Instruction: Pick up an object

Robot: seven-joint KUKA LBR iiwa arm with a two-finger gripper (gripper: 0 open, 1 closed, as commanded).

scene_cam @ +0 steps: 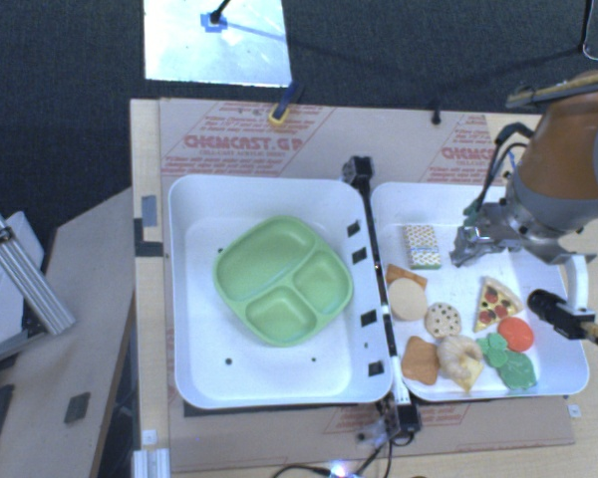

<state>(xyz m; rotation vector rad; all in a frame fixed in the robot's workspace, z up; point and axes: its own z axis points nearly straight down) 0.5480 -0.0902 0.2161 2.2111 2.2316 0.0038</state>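
Observation:
The right bin (448,192) holds several toy foods. A patterned wafer block (422,246) lies near its middle. Below it are a beige round piece (409,300), a cookie (442,319), a pizza slice (496,302), a red tomato (516,333), green leaves (512,363), a yellowish lumpy piece (461,359) and an orange toast piece (420,360). My gripper (470,247) hangs over the right bin, just right of the wafer block and above the pizza slice. Nothing shows in its grasp.
The left bin (194,366) bears a green divided plate (282,280). A black ridge with clips (369,267) separates the bins. A black fitting (555,313) on the arm sticks out over the right bin's right side. A small orange wedge (403,274) lies by the divider.

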